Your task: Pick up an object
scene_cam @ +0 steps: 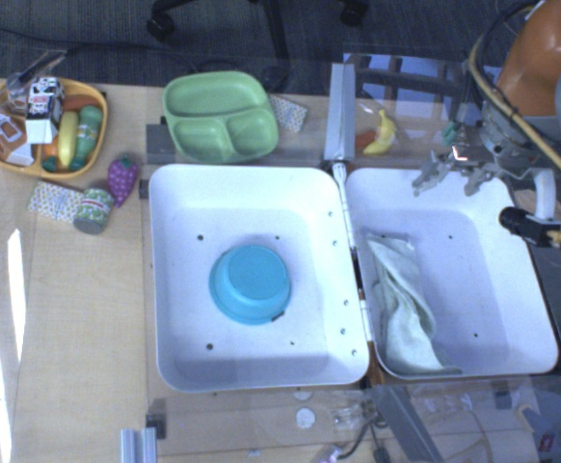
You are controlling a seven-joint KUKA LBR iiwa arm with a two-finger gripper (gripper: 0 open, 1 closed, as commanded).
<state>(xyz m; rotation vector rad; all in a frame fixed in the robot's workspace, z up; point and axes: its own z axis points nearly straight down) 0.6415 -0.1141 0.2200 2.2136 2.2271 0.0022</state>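
Observation:
A blue bowl (252,283) sits upside down in the middle of the left bin (179,350). A crumpled pale cloth (406,307) lies along the left side of the right bin (521,350). My gripper (448,182) hangs over the right bin's far edge, well above and behind the cloth. Its two fingers (423,181) are spread apart and open, with nothing between them.
A green divided plate (221,116) rests behind the left bin. A toy banana (385,131) lies behind the right bin, left of the gripper. On the bench at the left stand a yellow bowl of toy food (44,123), purple grapes (121,177) and a small can (93,210).

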